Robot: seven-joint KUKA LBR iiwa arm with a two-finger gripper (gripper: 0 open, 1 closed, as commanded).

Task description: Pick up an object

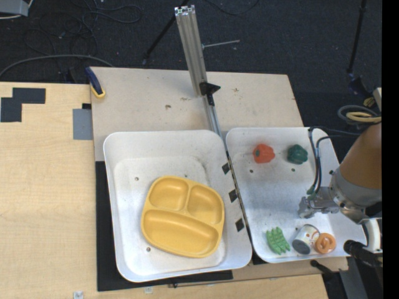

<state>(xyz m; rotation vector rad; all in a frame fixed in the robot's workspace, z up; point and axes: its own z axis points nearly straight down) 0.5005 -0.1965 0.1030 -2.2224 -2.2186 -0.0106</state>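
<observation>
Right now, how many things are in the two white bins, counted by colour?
Yellow: 1, the divided yellow plastic plate in the left bin.
Red: 1, the small red tomato-like toy.
Green: 2, the dark green round toy and the light green leafy toy.
Orange: 1, the orange ring-shaped toy.
Grey-white: 1, the small can-like object.
Total: 6

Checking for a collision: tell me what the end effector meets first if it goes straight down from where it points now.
Likely the bare floor of the right bin. The end effector hangs above it, while the small can lies nearer the camera, seemingly off that line. Depth is unclear from this slant.
</observation>
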